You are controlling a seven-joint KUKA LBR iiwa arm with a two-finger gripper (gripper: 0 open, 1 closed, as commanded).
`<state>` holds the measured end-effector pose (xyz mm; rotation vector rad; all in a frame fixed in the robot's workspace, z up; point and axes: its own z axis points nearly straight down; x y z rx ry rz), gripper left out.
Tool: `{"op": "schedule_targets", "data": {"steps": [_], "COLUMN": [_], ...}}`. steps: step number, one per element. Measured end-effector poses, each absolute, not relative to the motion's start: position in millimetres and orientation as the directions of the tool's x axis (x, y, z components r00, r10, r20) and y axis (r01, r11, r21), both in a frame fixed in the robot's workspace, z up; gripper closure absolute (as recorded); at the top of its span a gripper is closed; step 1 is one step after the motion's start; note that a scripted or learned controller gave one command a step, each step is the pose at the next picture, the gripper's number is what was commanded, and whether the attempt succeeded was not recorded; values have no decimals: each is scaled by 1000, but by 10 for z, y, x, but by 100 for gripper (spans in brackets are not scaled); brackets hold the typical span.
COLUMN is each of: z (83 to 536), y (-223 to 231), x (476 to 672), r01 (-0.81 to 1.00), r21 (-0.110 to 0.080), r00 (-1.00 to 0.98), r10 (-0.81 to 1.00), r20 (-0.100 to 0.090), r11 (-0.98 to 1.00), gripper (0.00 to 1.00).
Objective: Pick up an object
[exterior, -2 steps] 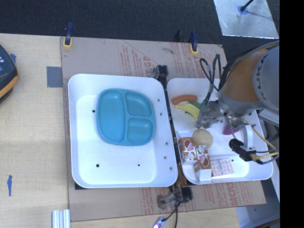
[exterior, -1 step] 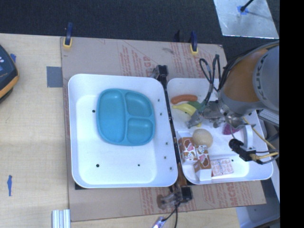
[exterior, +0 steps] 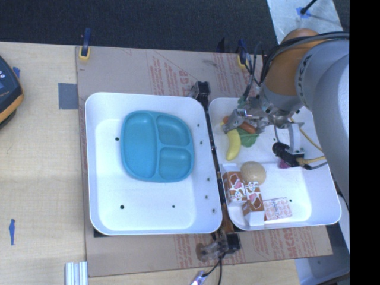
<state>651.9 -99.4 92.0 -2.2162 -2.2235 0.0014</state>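
The right bin (exterior: pixel 314 203) holds a yellow banana (exterior: pixel 233 146), a green piece (exterior: pixel 248 139) beside it, an orange carrot-like piece (exterior: pixel 233 121), a tan round item (exterior: pixel 253 171), two brown-and-white cartons (exterior: pixel 243 190) and a small red-and-white packet (exterior: pixel 278 208). My gripper (exterior: pixel 252 119) is low over the bin's far left corner, right above the orange and green pieces. The wrist covers the fingertips.
The left bin (exterior: pixel 104 177) carries a blue divided plate (exterior: pixel 158 145). A purple bit (exterior: pixel 285 162) lies under the cables near the arm. A dark device (exterior: pixel 8 91) sits at the bench's left edge. Clamps hold the cardboard base.
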Motion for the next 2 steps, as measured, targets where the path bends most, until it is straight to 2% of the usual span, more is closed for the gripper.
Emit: {"op": "schedule_targets", "data": {"steps": [2], "z": [922], "y": [-932], "x": [6564], "r01": [1000], "r21": [-1], "r00": [-6], "r10": [1000], "r20": [0], "r11": [6], "gripper": [0]}}
